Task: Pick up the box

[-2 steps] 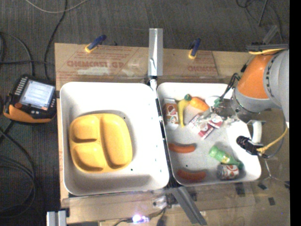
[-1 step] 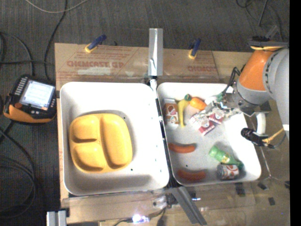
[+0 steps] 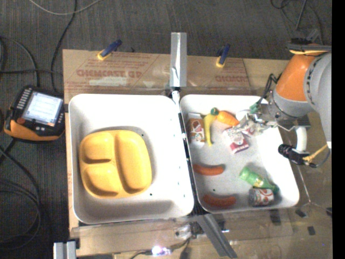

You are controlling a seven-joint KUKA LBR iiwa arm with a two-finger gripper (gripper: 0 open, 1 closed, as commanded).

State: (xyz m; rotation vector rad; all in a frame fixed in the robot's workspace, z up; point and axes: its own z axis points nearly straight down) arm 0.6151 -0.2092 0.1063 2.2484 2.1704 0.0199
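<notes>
Hovering over the box, the gripper blurs; its fingers' spread seems unreadable.

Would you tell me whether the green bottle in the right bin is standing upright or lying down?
Lying down. The green bottle rests on its side on the right bin floor, beside a can.

The yellow sectioned plastic tray lies in the left shallow white bin. In the right shallow white bin, the small red-and-white box lies at centre, the green bottle at its five o'clock, the yellow banana at its nine o'clock.
</notes>
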